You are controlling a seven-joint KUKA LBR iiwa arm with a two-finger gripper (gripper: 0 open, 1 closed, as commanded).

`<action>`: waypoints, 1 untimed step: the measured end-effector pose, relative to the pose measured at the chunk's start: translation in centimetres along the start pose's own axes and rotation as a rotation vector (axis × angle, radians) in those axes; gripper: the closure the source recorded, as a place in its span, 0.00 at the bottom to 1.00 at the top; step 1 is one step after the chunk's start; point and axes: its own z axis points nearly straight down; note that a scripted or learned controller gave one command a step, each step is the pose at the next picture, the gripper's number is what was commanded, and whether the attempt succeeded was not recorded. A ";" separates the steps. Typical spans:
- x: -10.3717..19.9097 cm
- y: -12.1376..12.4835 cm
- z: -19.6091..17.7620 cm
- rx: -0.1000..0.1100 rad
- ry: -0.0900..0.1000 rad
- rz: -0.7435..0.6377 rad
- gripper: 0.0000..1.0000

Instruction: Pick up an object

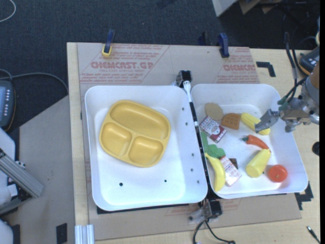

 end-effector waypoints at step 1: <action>0.0 0.3 -0.7 -0.014 -0.003 -0.003 0.00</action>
